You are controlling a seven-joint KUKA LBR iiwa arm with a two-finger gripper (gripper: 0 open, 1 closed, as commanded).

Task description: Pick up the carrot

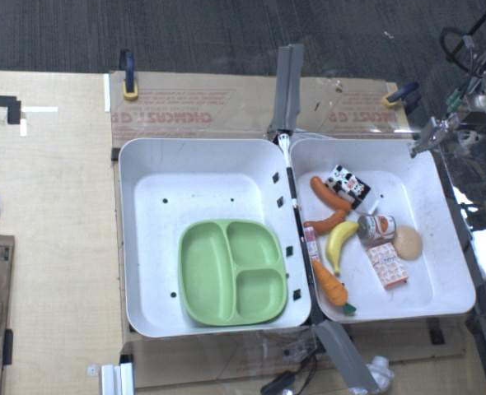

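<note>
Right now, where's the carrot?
The carrot lies in the right bin, near its left wall and front edge, just below the banana.

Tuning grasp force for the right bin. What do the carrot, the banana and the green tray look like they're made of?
Carrot: probably moulded plastic toy; uniform orange, smooth, dark green stub at its end. Banana: likely plastic too; flat even yellow, no bruising or texture. Green tray: looks like rigid moulded plastic, matte pale green, rounded compartment walls with soft highlights. Hard or soft cannot be told from this view.
</note>
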